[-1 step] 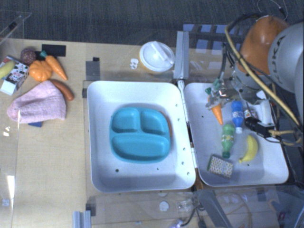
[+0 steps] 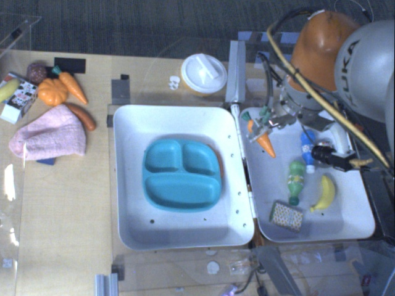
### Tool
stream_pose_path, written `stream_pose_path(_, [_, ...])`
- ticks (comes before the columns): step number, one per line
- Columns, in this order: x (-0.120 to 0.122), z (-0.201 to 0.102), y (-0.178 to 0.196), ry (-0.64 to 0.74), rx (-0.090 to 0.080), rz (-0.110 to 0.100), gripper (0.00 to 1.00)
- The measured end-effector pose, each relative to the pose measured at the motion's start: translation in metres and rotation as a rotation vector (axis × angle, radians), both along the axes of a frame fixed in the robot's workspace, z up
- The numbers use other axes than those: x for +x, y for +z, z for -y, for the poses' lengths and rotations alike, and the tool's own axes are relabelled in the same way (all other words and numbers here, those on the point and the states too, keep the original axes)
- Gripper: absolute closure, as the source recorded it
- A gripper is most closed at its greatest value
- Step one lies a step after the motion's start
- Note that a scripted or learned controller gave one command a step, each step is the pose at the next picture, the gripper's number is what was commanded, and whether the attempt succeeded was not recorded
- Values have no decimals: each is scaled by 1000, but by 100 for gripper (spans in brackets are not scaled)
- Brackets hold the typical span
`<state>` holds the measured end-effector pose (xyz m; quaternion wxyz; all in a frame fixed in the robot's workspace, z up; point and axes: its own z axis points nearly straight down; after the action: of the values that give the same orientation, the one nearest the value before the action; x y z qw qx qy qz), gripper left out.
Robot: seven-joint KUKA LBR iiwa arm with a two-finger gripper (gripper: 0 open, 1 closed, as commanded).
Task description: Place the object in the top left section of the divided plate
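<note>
We see the gripper (image 2: 266, 123) over the right bin's (image 2: 352, 227) top-left corner, toy carrot (image 2: 265, 142) beneath it; grip state unclear. Blue divided plate (image 2: 182, 173) sits mid left bin (image 2: 133, 227).

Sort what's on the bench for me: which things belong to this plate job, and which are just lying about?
Job:
- gripper, right bin
- carrot, right under the gripper
- blue plate, left bin; target is its top left section

Lying about:
- banana, green bottle, sponge, right bin
- white lid
- pink cloth, pumpkin, on the bench at left
</note>
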<state>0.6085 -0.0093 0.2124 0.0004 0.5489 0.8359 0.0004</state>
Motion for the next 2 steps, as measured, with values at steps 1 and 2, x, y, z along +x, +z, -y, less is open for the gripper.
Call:
stream_pose_path(1, [-37, -40, -31, 369, 1, -2, 100])
stream_pose_path(2, [28, -105, -14, 369, 0, 1, 100])
